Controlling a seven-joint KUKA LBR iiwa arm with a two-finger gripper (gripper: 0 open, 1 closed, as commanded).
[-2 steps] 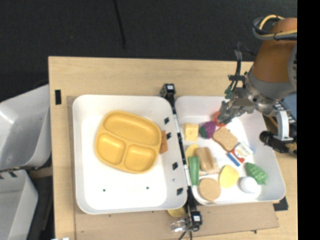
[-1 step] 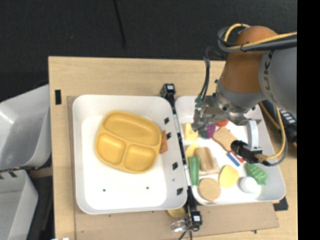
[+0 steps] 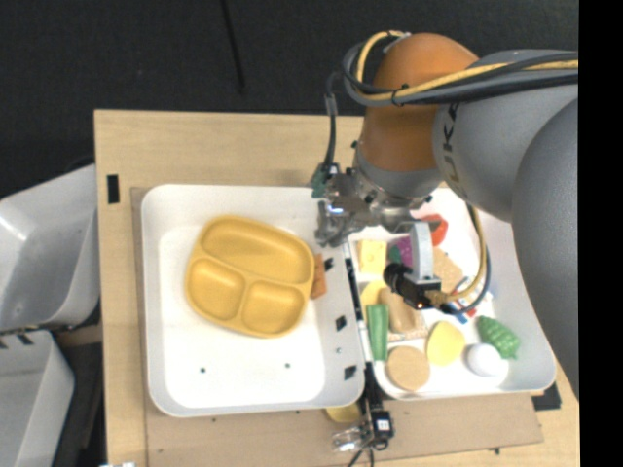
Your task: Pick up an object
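On the surface (image 3: 117, 358), the divided tray (image 3: 249, 275) lies in the left bin (image 3: 165, 377); at its 3 o'clock, small items crowd the right bin (image 3: 531, 353) below my hand (image 3: 336, 224).

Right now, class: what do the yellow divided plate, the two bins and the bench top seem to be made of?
Yellow divided plate: probably moulded plastic, matte; one even colour, with soft rounded ridges between its compartments.
Left bin and right bin: likely thin white plastic, smooth, with rounded corners and a raised rim.
Bench top: looks like pale wood or a wood-look board, flat and dull; the grain is too faint to tell.
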